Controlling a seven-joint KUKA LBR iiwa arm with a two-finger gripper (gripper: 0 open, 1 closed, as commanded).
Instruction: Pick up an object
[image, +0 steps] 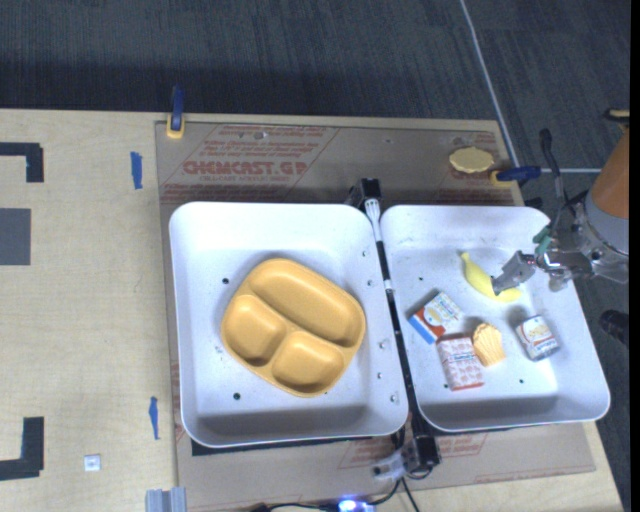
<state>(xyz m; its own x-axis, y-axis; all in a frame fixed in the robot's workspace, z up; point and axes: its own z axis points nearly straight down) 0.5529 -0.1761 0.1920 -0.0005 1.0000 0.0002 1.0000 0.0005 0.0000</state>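
While the gripper (522, 268) is being held over the right bin (590, 400), apparently part open and empty, a light, smooth, slippery-looking toy banana (478, 277) is being approached; its middle suits grasping.

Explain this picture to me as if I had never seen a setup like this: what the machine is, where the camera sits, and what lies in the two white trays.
A single camera fixed above the bench looks down at a slant. The machine is a robot arm reaching in from the right; its pincer hovers over the right bin, close to a yellow banana-shaped toy. Nothing is seen between its fingers, so it holds nothing that I can confirm. The same bin also holds a small red and white carton, a reddish packet, a small orange piece and a small box. The left bin holds a yellow tray with three compartments. Both bins rest on a sheet of cardboard.
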